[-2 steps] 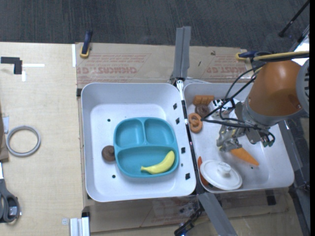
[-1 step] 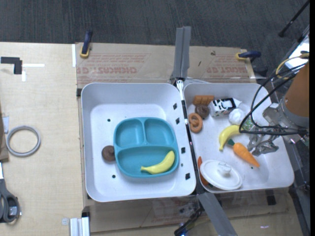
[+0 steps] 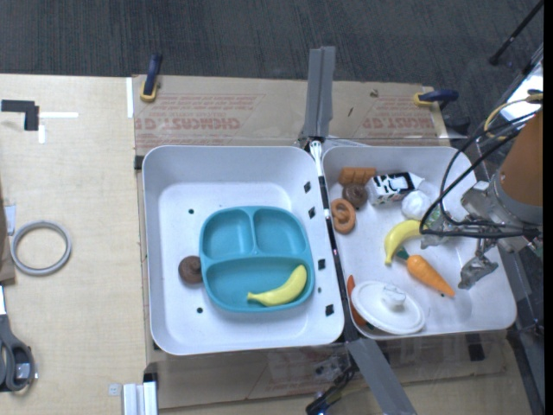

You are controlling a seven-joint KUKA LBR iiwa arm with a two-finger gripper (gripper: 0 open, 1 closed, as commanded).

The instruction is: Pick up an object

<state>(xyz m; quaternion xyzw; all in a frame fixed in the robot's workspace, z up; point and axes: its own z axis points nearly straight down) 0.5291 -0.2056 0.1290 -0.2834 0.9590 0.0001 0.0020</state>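
My gripper [image 3: 478, 270] hangs over the right side of the right bin [image 3: 484, 318], a little to the right of an orange carrot [image 3: 429, 276] and apart from it. Nothing shows in its grasp. A yellow banana [image 3: 398, 237] lies just left of the carrot. Near the bin's front edge sits a round white lid [image 3: 389, 306]. Along the bin's back are a brown pastry [image 3: 355, 176], a black-and-white carton [image 3: 393, 185], a white lump [image 3: 415, 204], a brown cookie [image 3: 356, 194] and a tan doughnut [image 3: 344, 217].
The left bin [image 3: 164, 232] holds a teal divided plate [image 3: 226, 232] with a second banana [image 3: 281, 288] in its front compartment, and a chocolate doughnut [image 3: 190, 269] beside the plate. Black cables [image 3: 454, 180] loop above the right bin's right side. A tape ring [image 3: 38, 247] lies far left.
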